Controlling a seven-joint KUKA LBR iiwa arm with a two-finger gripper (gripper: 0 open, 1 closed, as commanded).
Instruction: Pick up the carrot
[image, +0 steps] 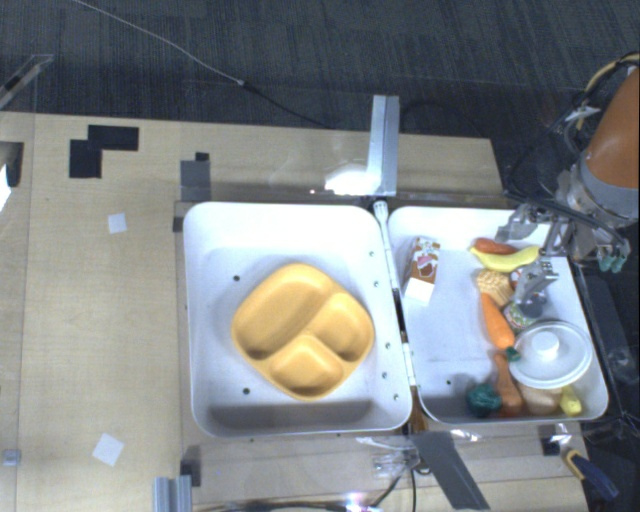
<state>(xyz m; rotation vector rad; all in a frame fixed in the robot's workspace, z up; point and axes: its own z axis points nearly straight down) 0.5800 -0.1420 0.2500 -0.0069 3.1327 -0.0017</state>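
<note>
carrot (496, 321) seen in right bin (440, 340), long axis running top-to-bottom of view; pincer (535, 283) placed just up-right of it; pincer state cannot be told.

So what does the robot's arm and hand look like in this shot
The arm comes in at the right edge: a rounded orange section over a grey wrist band, with thin cables looping beside it. Below hangs the hand, a small silvery metal assembly with slim fingers, seen above the right bin.
</note>
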